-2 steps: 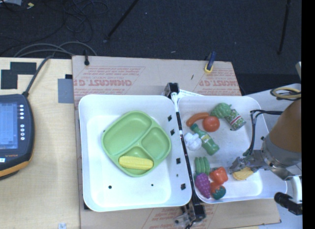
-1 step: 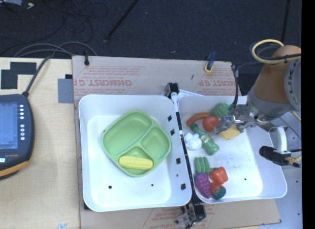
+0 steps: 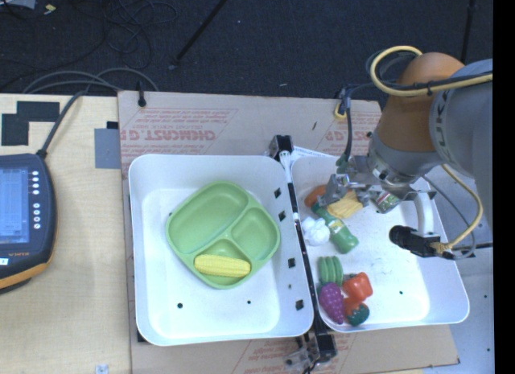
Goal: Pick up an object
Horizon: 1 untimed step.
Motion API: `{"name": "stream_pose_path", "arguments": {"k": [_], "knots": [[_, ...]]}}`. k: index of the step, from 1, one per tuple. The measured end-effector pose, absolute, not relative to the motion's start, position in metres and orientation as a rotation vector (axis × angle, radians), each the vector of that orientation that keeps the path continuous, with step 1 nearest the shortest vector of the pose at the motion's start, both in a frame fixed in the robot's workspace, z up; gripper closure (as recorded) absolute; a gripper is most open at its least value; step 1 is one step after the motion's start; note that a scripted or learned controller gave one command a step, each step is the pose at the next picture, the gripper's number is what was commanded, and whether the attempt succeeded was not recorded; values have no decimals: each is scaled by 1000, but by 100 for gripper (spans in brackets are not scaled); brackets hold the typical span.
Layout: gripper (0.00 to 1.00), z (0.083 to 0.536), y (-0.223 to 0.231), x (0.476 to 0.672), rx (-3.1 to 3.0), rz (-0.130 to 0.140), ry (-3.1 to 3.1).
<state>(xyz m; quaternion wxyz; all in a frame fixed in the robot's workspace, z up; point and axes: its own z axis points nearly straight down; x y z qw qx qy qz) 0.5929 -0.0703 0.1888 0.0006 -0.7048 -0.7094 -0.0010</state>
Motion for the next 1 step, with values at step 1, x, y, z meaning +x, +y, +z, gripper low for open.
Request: {"name": "stream_pose_path", "arguments": {"k": [1], "knots": [[100, 275, -2, 561, -2216, -1, -2225]]}}
